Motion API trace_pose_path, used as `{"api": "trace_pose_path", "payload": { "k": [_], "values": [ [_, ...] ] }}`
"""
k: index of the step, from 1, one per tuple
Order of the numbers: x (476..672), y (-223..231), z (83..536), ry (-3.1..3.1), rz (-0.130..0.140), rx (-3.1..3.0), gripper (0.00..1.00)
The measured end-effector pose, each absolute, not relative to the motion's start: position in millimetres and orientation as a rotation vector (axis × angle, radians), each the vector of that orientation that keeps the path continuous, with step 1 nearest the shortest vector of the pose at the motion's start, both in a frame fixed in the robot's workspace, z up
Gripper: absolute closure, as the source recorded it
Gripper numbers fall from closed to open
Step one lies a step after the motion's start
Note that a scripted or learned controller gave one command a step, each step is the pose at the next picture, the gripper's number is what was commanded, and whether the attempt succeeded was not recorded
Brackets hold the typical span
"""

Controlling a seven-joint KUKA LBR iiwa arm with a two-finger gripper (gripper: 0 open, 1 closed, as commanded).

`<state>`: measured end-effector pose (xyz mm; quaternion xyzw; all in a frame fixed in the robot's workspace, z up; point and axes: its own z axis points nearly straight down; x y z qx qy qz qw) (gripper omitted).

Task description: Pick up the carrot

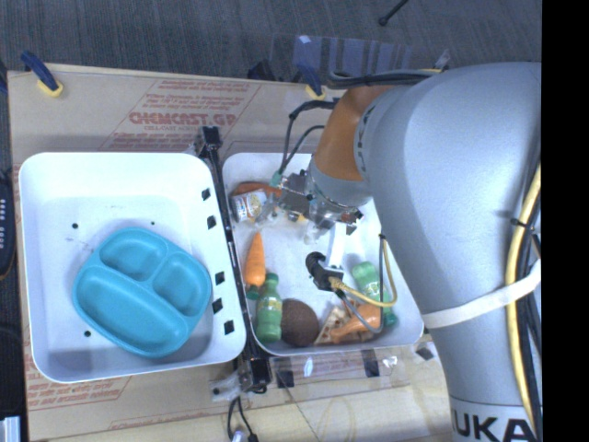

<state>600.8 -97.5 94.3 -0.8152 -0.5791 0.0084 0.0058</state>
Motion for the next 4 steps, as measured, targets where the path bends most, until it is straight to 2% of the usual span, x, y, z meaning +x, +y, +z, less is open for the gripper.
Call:
{"api": "trace_pose_path", "payload": {
  "k": [1,2,3,4],
  "values": [
    [545.4,-37,195,-1.737,0.003,-2.613,0.0],
    [543.5,-39,191,-1.731,0.016,-2.613,0.0],
    [543.4,-39,191,-1.73,0.016,-2.613,0.0],
    [516.3,-95,91,-1.656,0.017,-2.662,0.0]
  ]
}}
